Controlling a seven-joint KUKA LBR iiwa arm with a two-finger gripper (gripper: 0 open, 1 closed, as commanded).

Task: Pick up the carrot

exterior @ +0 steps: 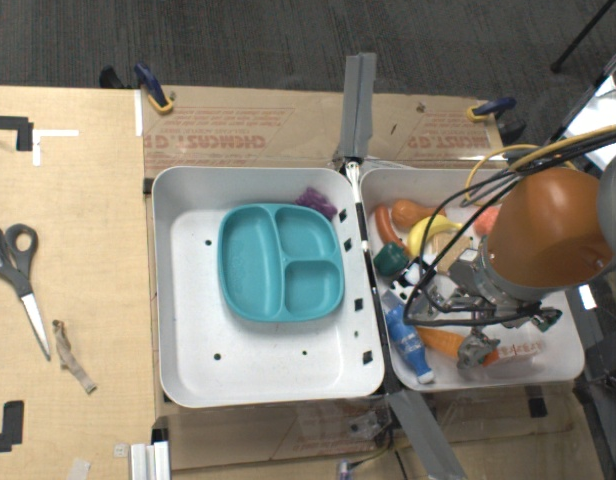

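Observation:
The carrot is an orange piece lying low in the right bin, partly covered by the arm's cables and wrist. The gripper hangs just right of the carrot, close above the bin floor, beneath the orange band of the arm. From this angle I cannot make out whether anything sits in the gripper.
A blue tube, a green piece, a yellow banana and an orange-red curved item crowd the right bin. The left bin holds a teal divided plate and a purple item. Scissors lie on the bench at left.

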